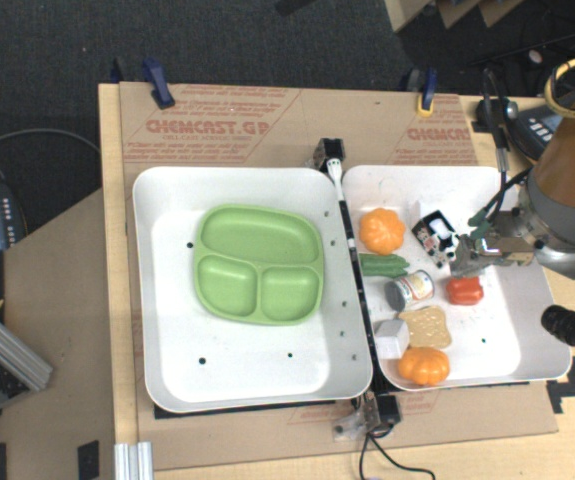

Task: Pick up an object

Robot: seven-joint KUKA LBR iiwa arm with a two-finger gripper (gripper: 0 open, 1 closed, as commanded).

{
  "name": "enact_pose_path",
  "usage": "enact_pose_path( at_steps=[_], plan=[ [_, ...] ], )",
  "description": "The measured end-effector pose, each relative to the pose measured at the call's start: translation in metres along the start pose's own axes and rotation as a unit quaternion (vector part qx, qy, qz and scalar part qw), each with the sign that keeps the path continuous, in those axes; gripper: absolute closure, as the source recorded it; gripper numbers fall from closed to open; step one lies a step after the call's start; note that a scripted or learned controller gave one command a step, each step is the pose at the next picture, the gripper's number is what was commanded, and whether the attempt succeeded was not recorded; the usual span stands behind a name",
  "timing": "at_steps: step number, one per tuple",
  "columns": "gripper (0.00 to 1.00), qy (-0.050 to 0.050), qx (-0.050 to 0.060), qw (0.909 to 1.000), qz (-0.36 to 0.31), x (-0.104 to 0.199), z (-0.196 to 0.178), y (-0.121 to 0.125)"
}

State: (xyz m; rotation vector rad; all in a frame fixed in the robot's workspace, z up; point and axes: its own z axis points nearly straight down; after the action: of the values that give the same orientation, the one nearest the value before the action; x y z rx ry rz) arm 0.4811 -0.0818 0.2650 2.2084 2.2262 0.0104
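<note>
Small orange pumpkin-shaped toy (425, 365) sits at the lower edge of the right white bin (507, 343), touching a tan cracker-like square (428, 326). Above these lie a grey-and-white can (410, 289), a green pod-shaped piece (382, 264) and a round orange fruit (381, 231). At mid-right, the gripper (464, 258) hangs just above a red pepper-like toy (465, 290); finger state cannot be determined. The left white bin (167, 348) contains a light-green three-compartment plastic plate (259, 264).
</note>
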Motion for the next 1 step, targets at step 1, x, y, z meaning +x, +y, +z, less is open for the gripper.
enact_pose_path(
  at_steps=[1],
  plan=[
    [1.0,0.0,0.002,1.0,-0.001,0.0784,-0.023,-0.0001]
  ],
)
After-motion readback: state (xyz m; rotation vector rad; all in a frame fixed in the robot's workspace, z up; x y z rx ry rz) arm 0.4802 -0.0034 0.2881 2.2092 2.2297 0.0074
